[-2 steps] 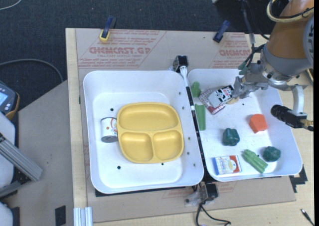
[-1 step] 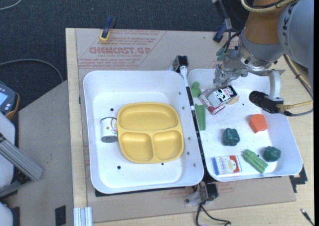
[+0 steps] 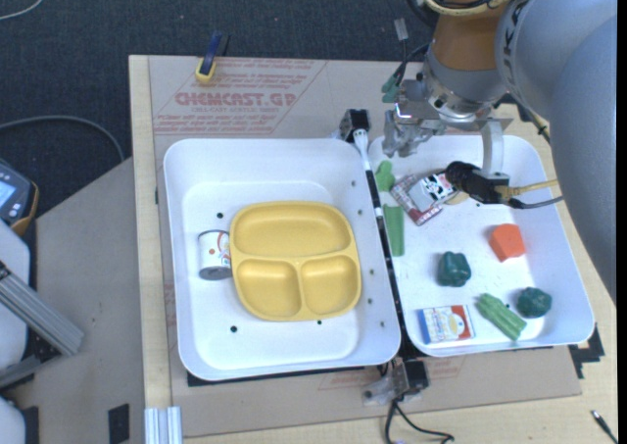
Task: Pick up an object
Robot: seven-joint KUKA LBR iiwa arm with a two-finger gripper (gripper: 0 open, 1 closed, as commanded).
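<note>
Small carton at near rim, green piece just beside hand

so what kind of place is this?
Probably a robotics lab's picking bench: a grey arm at two white bins that hold toy-like things such as a yellow plate and a small can.

In left bin: yellow three-compartment plate, flat, at centre; small labelled can on its side, just beside plate's left edge. In right bin: red-and-white packet toward far wall; long green piece along left wall; orange block; dark green pepper; dark green lump; pale green stick; small printed box by near wall.
</note>
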